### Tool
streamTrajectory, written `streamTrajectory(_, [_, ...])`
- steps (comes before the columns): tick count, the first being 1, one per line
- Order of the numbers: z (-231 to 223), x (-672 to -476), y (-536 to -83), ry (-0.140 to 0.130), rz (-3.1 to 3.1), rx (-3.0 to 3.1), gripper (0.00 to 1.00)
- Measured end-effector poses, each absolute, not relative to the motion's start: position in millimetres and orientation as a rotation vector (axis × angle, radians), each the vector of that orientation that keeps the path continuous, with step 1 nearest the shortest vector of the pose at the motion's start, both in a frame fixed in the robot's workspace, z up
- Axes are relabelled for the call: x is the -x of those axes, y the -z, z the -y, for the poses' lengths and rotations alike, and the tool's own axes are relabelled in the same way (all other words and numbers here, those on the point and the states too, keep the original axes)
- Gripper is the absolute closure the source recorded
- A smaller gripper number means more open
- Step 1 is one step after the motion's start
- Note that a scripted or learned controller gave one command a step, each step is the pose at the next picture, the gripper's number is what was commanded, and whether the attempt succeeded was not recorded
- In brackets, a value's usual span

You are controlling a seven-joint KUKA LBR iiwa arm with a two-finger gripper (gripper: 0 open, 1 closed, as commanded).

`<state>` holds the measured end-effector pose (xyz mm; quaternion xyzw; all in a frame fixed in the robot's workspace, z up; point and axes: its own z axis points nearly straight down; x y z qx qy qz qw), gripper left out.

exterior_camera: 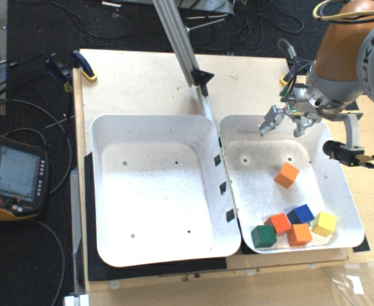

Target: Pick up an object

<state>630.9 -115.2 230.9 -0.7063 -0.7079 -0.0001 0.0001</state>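
Fig. Overhead view, L to R. Far L, off the desk [142,75]: a pendant [11,177] w/ cables on the dark floor. L bin [104,129]: bare white floor, nothing to grasp. A slanted alu rail [174,34] crosses the top and ends at the seam between bins.

R bin [238,136]: all candidate objs sit here. A lone orange cube [287,174] lies mid-bin, tilted, well apart from the rest. At the near edge a tight cluster: green cube [263,236], orange block [279,222], blue cube [300,213], second orange block [299,234], yellow cube [325,224], most touching or just beside a neighbour and close to the bin wall.

End effector [285,123]: hovers over the far R-bin rim, fingers spread apart, nothing between them; clearly above and beyond the lone cube, not yet descending on any obj.

Risks (judged):
- Straight descent from here likely lands on bare bin floor or the far wall, i.e. an empty close.
- Lone cube sits rotated; fingers misaligned w/ its faces may push or spin it instead of clamping.
- Cluster pick: little room for fingers betw. blocks, so a finger may land on top of a neighbour, or two objs get pinched and slip.
- Near-wall cubes: bin slope may block one finger.
- Cable [353,152] at wrist could snag on deep reach.
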Motion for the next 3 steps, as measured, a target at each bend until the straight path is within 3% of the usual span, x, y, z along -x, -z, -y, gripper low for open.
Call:
streamTrajectory(1, [156, -602.2, -93, -0.002, 2.220, 2.225, 0.00])
streamTrajectory(2, [151, -563.1, -95, -0.003, 2.219, 2.222, 0.00])
streamTrajectory(3, [147, -549.5, -96, -0.001, 2.220, 2.224, 0.00])
